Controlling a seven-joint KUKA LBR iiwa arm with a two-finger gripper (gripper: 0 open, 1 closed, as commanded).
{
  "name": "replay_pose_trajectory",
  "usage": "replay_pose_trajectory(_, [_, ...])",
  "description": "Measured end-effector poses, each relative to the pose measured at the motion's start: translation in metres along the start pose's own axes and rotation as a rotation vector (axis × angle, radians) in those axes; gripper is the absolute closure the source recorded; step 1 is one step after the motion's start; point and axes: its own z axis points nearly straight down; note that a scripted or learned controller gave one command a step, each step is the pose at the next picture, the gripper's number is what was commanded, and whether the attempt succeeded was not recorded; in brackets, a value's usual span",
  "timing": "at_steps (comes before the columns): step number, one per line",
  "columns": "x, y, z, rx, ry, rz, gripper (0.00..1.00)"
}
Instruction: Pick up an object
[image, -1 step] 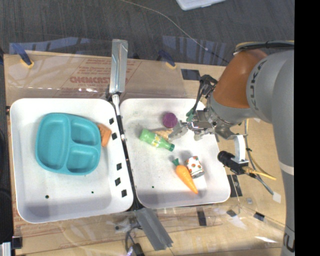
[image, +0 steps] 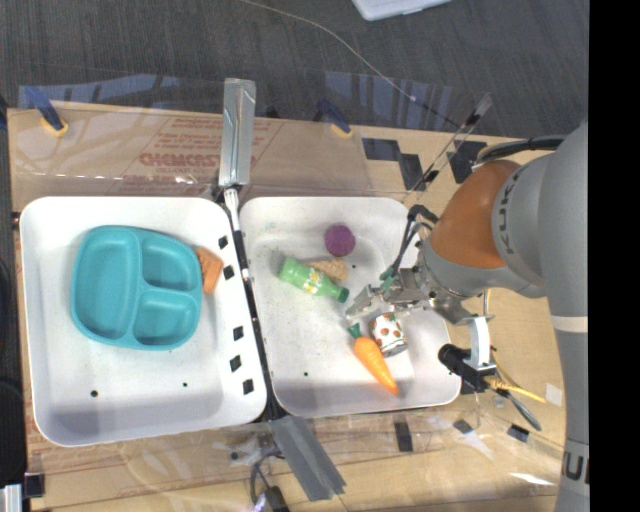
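Observation:
In the right bin (image: 300, 385) lie a green bottle (image: 311, 279), a purple ball (image: 340, 239), a tan piece (image: 330, 268) beside the bottle, an orange carrot (image: 375, 362) and a small white can with a printed label (image: 389, 334). My gripper (image: 374, 304) hangs low over the bin's right half, just above the can and right of the bottle's cap. Nothing shows between its fingers.
The left bin (image: 60, 400) bears a teal divided plate (image: 137, 287) with an orange-brown food piece (image: 210, 268) at its right edge. A metal divider (image: 240, 290) runs between the bins. Cardboard and clear film back the bench.

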Motion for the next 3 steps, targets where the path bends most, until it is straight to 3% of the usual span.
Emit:
replay_pose_trajectory(1, [0.001, 0.003, -0.013, -0.007, -0.001, -0.007, 1.0])
replay_pose_trajectory(2, [0.001, 0.003, -0.013, -0.007, -0.001, -0.008, 0.0])
replay_pose_trajectory(3, [0.001, -0.047, 0.014, -0.009, 0.0, -0.004, 0.0])
